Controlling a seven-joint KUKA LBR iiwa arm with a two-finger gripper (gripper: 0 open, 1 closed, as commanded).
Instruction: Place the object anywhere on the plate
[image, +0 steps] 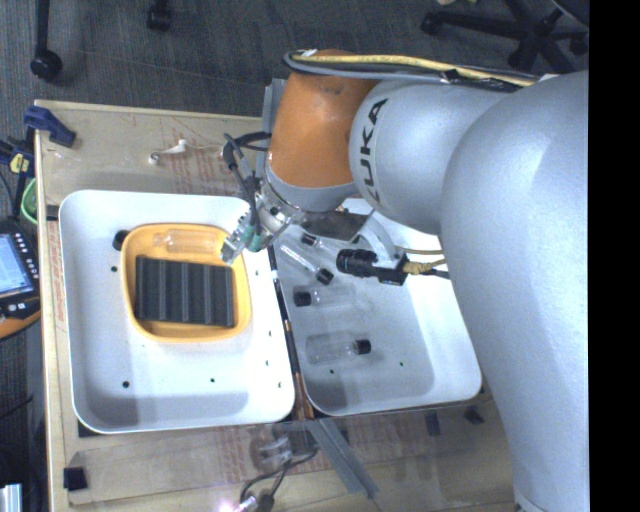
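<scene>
Plate (186, 288): orange-rimmed with a dark ribbed middle, lying in the left bin (90, 380); nothing seems to rest on it yet
Object: small and greenish (243, 240), at the hand's tip over the plate's upper right corner; too blurred to name
Hand (240, 243): hangs at that corner, probably to drop its load; how far open it is, I cannot tell
Right bin (440, 375): holds a few small dark and clear bits (340, 347)
Counter (130, 150): wooden, bears both bins

The big grey arm (470, 150) has black letters on it. They spell "KUKA" and run down its side, next to the orange band (315, 125).
</scene>
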